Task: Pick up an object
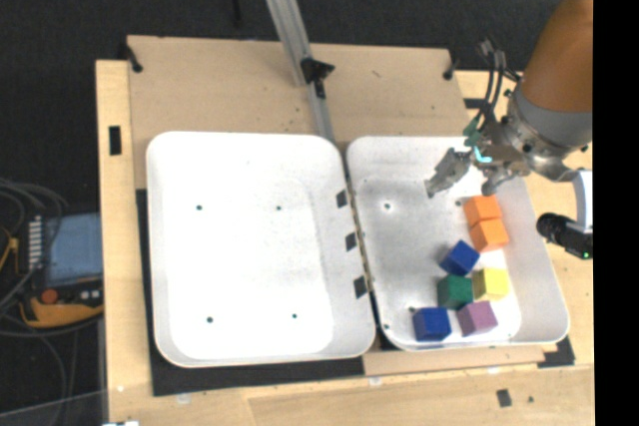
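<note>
The gripper [467,171] hangs over the right bin [399,214], just above the orange block [485,220]; its fingers look spread apart with nothing between them, ready, I'd guess, for a descent. The other blocks, blue [460,257], green [455,291], yellow [493,282] and purple [478,316], huddle just below the orange one.

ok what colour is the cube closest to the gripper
Orange: the small orange cube in the right white bin, seen in the camera view.

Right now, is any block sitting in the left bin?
No, all the blocks lie in the right bin, clustered toward its near right corner.
</note>
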